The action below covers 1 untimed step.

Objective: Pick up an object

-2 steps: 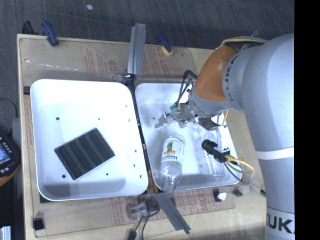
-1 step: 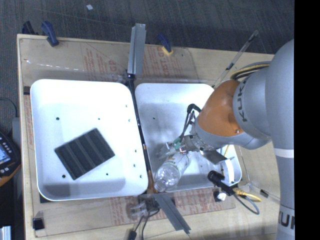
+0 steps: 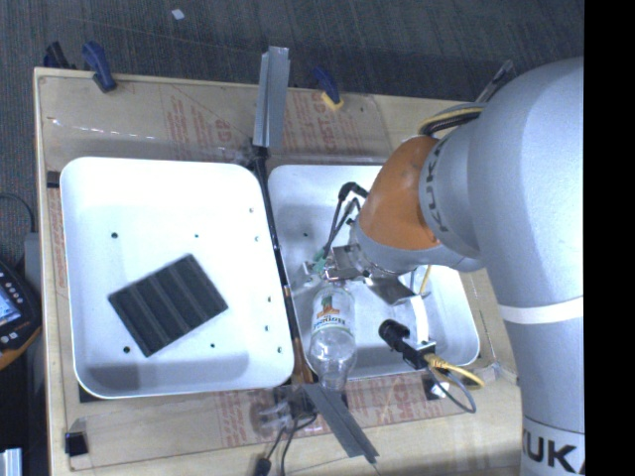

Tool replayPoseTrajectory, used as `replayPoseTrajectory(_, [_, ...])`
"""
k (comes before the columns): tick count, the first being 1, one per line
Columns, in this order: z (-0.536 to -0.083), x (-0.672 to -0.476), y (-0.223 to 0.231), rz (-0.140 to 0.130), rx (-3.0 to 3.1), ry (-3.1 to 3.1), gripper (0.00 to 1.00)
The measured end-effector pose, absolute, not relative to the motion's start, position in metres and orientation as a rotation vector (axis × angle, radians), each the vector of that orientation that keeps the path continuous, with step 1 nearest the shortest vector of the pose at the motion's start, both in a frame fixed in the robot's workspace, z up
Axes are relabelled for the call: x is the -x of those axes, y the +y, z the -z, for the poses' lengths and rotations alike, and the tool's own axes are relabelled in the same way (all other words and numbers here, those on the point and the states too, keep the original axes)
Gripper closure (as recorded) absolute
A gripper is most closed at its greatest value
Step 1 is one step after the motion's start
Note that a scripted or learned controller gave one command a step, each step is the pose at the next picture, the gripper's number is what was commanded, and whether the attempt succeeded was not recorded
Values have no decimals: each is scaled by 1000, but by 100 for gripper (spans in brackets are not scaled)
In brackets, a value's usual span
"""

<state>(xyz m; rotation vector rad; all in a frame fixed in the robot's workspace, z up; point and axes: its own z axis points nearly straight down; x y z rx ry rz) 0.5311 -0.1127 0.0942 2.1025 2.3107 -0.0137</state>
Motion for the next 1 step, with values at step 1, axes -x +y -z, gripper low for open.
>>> replayPoseTrajectory(1, [-94,-531,-113,13,-2103,2310,0])
